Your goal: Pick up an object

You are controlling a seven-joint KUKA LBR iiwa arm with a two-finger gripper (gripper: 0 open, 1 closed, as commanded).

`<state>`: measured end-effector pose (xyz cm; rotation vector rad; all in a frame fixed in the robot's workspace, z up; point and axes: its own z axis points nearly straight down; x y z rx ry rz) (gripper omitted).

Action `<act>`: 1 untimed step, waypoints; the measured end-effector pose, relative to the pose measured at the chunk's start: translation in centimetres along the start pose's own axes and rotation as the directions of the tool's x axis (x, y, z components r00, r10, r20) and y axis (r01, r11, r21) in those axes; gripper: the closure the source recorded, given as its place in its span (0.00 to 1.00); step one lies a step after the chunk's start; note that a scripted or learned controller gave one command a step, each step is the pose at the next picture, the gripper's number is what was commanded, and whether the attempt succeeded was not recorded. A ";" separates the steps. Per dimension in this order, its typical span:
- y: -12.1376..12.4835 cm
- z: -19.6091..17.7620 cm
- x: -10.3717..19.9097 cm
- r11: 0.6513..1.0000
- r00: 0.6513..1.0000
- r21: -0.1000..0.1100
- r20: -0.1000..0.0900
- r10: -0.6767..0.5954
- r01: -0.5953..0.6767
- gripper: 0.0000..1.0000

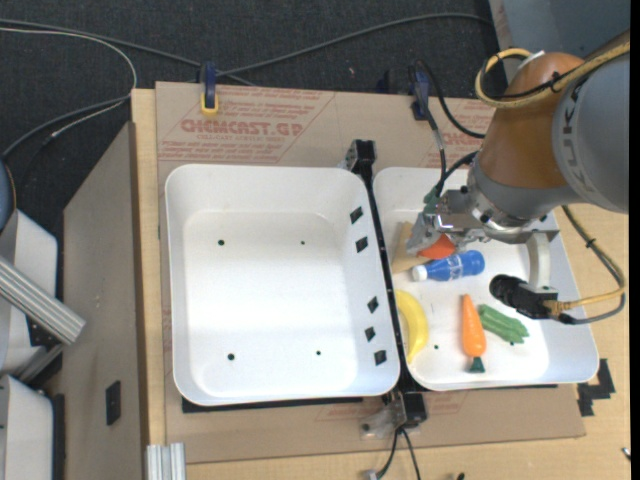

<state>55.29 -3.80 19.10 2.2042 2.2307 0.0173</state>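
Note:
The right bin (560,368) holds several small things. A blue bottle with a white cap (450,266) lies on its side near the bin's middle. A yellow banana (412,324) lies along the left wall, an orange carrot (472,330) sits to its right, and a green pod (504,324) lies beside the carrot. My gripper (440,230) hangs low over the bin's upper left part, right above a red-orange object (436,248) and just above the bottle. A tan piece (412,238) pokes out at the gripper's left. The wrist hides what lies beneath it.
The left bin (190,268) stands beside the right one, with a black divider (374,258) between them. Cables run across the dark floor behind the bench. The arm's grey and orange body (545,138) covers the right bin's back part.

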 end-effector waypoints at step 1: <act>-3.8 -2.7 8.7 1.000 1.000 0.013 -0.002 0.001 -0.001 1.00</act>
